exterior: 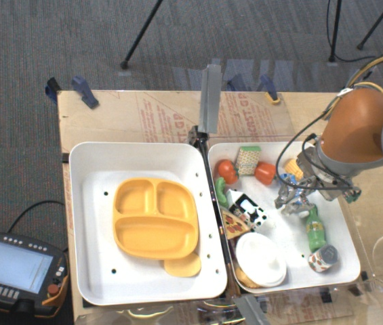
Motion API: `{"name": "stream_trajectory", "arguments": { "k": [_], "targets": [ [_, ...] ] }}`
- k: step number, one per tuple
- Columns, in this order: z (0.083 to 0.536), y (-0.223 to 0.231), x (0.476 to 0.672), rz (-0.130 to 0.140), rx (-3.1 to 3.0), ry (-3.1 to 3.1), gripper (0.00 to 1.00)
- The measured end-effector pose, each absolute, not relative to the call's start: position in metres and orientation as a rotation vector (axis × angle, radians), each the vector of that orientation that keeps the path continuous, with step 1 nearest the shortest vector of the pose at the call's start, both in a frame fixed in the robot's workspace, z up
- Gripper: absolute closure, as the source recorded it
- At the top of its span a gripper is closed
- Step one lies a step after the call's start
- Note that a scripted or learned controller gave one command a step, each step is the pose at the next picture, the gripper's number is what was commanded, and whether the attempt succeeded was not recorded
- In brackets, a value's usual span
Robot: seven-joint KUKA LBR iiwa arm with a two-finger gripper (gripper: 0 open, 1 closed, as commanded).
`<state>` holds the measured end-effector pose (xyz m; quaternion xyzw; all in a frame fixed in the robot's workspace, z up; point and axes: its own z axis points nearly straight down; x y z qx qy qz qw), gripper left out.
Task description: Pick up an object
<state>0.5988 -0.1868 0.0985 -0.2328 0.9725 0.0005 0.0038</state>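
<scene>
Below gripper, touching or nearly so: green bottle, lying in right bin; no object visible between fingers; whether they are spread or closed, cannot tell; can just beyond bottle, toward bin's near corner; red ball and checkered block up-left of gripper; cow-patterned toy left; white bowl down-left; yellow divided plate well apart in left bin.
</scene>
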Motion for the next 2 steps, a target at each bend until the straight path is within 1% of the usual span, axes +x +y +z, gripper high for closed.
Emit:
{"name": "stream_trajectory", "arguments": {
  "k": [1,2],
  "targets": [
    [0.0872,-0.2095,0.5677,0.003,-0.247,3.131,1.00],
    [0.0876,-0.2091,0.5680,0.003,-0.249,3.131,0.00]
  ]
}}
